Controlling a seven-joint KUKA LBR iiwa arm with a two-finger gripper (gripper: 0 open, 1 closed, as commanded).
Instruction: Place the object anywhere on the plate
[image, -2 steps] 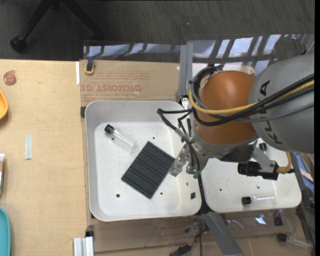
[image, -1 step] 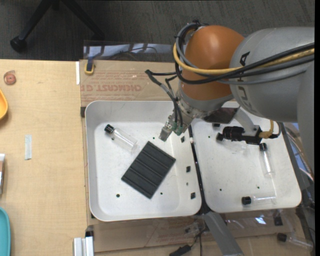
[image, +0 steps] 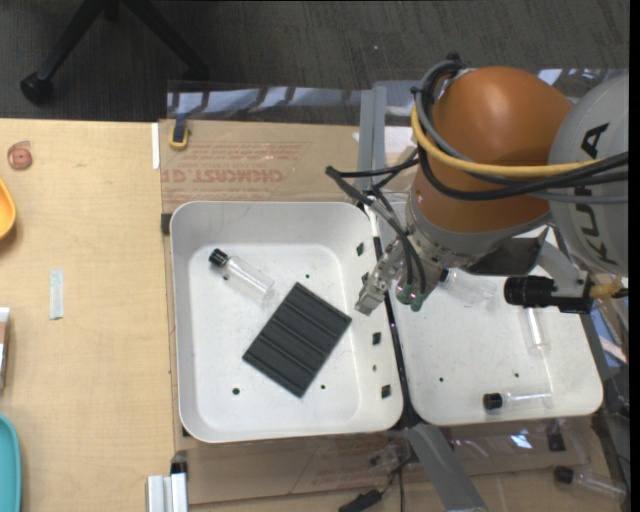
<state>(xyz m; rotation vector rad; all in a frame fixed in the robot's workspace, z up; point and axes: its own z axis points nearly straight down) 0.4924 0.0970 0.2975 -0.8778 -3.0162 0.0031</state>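
One clear vial with a black cap is seen lying in the left bin beside a dark ribbed plate, another vial lies in the right bin, and the gripper is poised over the shared rims.

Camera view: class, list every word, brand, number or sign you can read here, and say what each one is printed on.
"KU", white arm casing: large dark letters, cut off at the frame edge.
"CHEMCEST", cardboard sheet: red print, upside down; uncertain, smaller lines around it too blurred to read.
Red round mark, wooden bench: too small to read.
Dark ribbed plate and clear vial: no text seen.
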